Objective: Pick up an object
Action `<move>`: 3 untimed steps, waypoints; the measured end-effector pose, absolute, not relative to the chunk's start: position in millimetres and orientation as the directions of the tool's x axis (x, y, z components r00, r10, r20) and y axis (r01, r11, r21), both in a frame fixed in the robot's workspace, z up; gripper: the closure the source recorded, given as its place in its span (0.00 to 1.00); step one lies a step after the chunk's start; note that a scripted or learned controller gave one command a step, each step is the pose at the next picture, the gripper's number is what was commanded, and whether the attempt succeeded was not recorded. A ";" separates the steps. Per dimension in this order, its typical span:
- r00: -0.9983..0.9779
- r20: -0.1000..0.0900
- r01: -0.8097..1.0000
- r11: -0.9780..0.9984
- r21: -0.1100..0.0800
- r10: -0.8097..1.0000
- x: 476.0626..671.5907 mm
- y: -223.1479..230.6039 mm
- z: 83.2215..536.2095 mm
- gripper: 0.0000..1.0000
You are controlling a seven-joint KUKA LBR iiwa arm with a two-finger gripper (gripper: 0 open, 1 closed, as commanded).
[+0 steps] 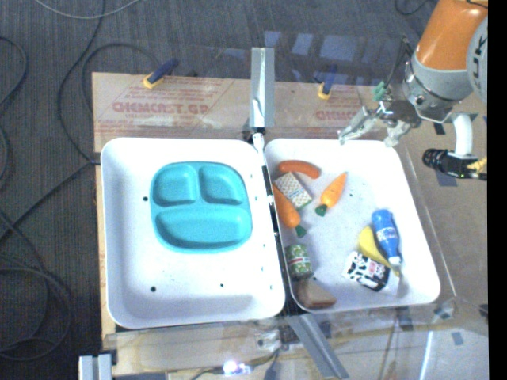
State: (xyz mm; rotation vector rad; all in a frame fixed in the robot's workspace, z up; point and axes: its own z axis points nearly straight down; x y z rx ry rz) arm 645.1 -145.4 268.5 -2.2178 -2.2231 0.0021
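- A dark carpeted floor [47,70] is crossed by loose black cables [79,77], and a brown board [182,105] lies on it under two white bins.
- Two yellow-and-blue clamps [158,73] are seen at the board's far edge, one on the left and one [326,84] nearer the middle.
- The left bin [127,291] is occupied by a blue tray [202,206] with three compartments, set flat near the bin's middle.
- A grey upright bar [258,85] is placed at the far end of the seam between the bins.
- The right bin [416,220] holds the loose items.
- Along its left wall, an orange carrot [285,208] is laid just beside a checkered packet [291,187], with a red-orange sausage [299,168] beyond them.
- Nearer the front, a small green can [299,260] is found, and a brown piece [315,295] lies at the front edge.
- A second carrot [333,191] is tilted toward the bin's middle, apart from the first.
- Toward the right, a black-and-white patterned block [366,271] is touched by a yellow banana [375,248], over which a blue bottle [386,234] is laid.
- The gripper [369,131] is held above the right bin's far edge, fingers spread apart with nothing between them, well apart from all the items.
- The grey arm with its orange band [448,38] is seen entering from the upper right.
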 end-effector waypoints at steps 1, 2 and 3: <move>-0.065 -0.001 0.998 0.065 -0.004 0.998 659.4 -125.9 140.4 0.00; -0.080 -0.004 0.997 0.080 0.009 0.997 627.1 -143.2 89.0 0.00; -0.079 -0.004 0.997 0.079 0.011 0.997 627.5 -143.8 99.0 1.00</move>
